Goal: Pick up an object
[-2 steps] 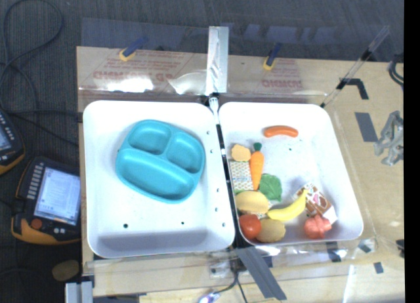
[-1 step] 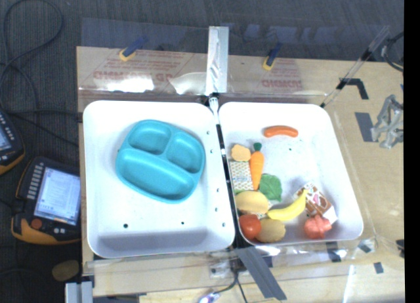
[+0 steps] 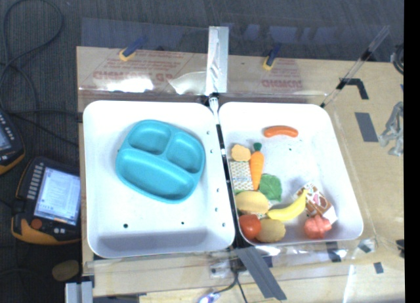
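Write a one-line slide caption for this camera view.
Blue divided plate in the left bin; toy foods, including a banana and carrot, in the right bin.

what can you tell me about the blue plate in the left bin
The blue plate is a turquoise, rounded, glossy tray that looks like plastic, moulded into three compartments: one long one along its near side and two smaller ones behind. It lies flat, right side up, slightly rotated, near the middle of the left bin, resting on the bin's white floor. Nothing lies in its compartments and nothing else touches it; the toy foods sit in the other bin.
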You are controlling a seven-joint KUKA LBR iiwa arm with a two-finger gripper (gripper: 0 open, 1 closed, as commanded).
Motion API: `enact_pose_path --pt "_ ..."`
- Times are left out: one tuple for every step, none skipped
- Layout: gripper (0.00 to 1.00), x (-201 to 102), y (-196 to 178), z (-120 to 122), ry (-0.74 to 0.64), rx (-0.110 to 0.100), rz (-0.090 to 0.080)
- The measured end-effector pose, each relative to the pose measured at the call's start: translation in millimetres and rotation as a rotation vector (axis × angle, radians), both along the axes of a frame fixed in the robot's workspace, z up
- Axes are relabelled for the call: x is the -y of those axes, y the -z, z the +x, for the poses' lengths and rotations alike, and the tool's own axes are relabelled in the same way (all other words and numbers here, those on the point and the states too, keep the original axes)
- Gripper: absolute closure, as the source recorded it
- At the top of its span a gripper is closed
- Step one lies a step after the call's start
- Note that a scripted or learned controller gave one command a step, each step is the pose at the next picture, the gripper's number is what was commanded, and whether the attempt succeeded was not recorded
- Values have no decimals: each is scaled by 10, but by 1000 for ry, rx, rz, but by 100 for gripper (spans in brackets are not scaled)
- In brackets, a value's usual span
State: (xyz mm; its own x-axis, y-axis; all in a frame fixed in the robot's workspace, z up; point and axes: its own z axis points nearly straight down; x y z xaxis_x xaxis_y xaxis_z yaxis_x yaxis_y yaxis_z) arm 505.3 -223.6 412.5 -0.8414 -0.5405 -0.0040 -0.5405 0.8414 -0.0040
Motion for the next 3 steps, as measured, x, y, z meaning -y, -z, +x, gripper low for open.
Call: enact_pose_path --pt "100 -8 3 1 -152 -1 -1" --pt "100 -8 3 -145 -262 -2 0" --pt "100 -14 73 -126 -326 -3 -1"
